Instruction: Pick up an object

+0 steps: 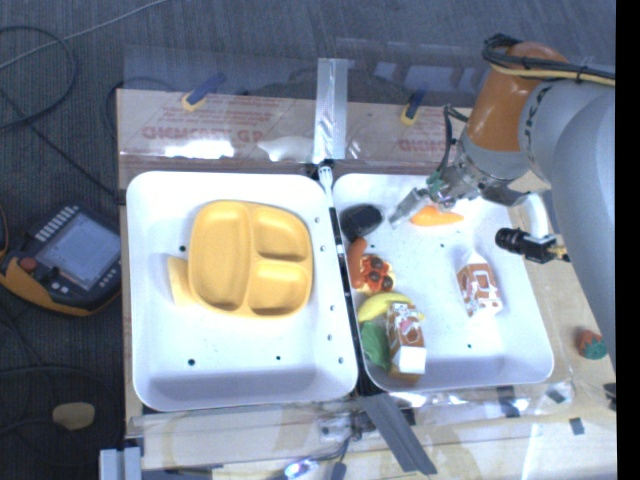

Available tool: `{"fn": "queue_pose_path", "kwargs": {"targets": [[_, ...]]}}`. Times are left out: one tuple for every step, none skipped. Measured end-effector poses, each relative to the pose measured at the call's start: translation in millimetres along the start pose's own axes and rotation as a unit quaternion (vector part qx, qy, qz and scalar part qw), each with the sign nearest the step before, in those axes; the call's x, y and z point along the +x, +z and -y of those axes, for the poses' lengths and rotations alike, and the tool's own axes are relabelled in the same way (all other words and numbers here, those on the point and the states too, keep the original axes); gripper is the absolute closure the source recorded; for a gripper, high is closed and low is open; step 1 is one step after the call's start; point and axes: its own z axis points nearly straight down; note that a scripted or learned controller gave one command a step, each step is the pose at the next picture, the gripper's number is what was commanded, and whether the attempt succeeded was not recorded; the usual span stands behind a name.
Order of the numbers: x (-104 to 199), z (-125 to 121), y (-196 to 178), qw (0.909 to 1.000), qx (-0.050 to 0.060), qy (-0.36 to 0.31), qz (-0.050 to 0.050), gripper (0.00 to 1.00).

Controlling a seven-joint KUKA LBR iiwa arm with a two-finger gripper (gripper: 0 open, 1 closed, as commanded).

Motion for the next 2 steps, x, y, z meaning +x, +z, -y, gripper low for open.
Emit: {"fn": "queue_pose_path", "kwargs": {"targets": [[-1.2,-1.2,-10.8,1.0,-0.002,0.0,0.003,1.0],[-1.0,-0.5,-9.5,1.0,-0.001,0.0,0.003,0.0]]}}
